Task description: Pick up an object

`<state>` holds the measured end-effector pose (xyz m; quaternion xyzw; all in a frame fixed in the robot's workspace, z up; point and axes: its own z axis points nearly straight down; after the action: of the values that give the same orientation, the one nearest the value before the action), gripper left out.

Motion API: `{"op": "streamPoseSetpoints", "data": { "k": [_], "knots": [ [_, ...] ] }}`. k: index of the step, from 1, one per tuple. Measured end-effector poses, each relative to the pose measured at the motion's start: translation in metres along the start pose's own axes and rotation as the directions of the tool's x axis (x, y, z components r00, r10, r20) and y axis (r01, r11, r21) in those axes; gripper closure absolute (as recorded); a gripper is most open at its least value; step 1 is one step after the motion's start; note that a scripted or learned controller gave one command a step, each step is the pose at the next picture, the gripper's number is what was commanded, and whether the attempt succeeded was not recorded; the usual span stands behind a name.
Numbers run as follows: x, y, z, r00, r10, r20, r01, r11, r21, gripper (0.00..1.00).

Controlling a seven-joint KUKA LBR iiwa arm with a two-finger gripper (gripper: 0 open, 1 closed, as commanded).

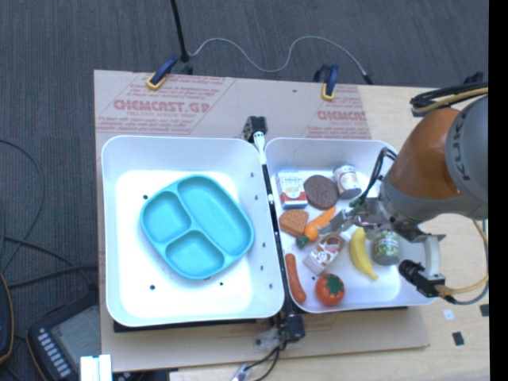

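The right bin (278, 165) holds several toy foods. Among them are a brown round cookie (321, 190), a small can (346, 179), a red-and-white packet (291, 187), a waffle-like biscuit (294, 222) and an orange carrot (320, 224). Nearer the front lie a banana (363, 254), a green jar (386, 247), a small carton (324, 254), a tomato (330, 289) and a sausage (295, 278). My gripper (347, 218) hangs low in the middle of this bin, right beside the carrot's right end and above the carton. Nothing is visibly held.
The left bin (119, 213) holds a blue three-compartment plate (197, 225). A metal divider rail (270, 213) runs between the bins. My arm's orange band (425, 161) overhangs the right bin's right wall. Clamps and cables sit at the bench's back edge.
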<state>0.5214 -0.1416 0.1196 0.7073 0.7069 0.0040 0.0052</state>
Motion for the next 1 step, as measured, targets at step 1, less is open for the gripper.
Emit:
{"op": "streamPoseSetpoints", "data": {
  "k": [1],
  "knots": [
    [0.001,0.0015,-0.0117,1.0,-0.001,-0.003,0.001,1.0,-0.002,1.0]
  ]
}}
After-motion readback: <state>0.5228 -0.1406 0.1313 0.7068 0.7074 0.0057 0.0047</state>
